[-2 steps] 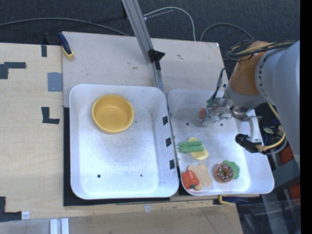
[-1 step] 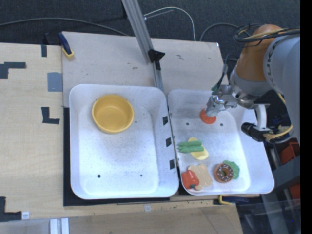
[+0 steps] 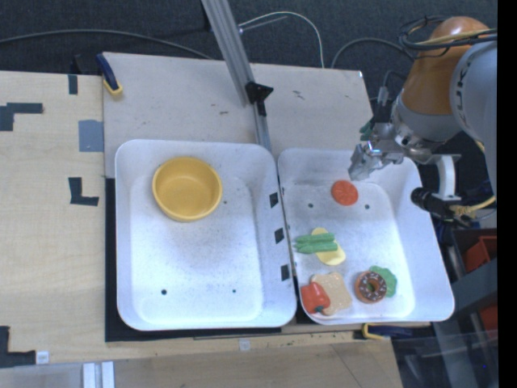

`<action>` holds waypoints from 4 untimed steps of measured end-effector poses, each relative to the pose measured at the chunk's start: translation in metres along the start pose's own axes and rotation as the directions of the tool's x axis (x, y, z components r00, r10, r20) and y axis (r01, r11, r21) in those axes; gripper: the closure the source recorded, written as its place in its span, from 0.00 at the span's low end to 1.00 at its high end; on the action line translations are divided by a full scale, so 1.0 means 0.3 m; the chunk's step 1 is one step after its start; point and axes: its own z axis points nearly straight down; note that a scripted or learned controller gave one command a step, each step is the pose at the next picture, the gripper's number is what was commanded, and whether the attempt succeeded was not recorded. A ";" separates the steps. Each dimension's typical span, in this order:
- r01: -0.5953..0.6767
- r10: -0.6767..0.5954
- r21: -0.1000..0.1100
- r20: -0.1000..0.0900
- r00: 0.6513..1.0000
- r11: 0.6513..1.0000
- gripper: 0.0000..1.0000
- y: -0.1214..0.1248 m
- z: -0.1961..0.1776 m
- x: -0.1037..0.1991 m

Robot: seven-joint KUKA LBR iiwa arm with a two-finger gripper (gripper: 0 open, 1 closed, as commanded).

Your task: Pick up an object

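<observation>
Tool [image 3: 361,168] above right bin [image 3: 420,217], beside tomato [image 3: 345,192]

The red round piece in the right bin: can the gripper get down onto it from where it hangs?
Probably yes. The gripper hangs just up and right of the red round piece, which lies alone on bare bin floor. The green and yellow piece lies well apart, nearer the camera.

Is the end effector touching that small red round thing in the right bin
Apart. The camera view shows a strip of white bin floor between the end effector and the red round piece, which lies just below and left of it.
</observation>
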 end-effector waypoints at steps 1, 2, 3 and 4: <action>0.000 0.000 -0.001 0.001 1.000 1.000 1.00 0.005 -0.177 0.001; 0.003 -0.003 0.005 -0.001 1.000 1.000 1.00 0.026 -0.152 0.144; 0.004 -0.004 0.005 -0.001 1.000 1.000 1.00 0.023 -0.118 0.311; 0.004 -0.004 0.007 -0.002 1.000 1.000 1.00 0.045 -0.075 0.478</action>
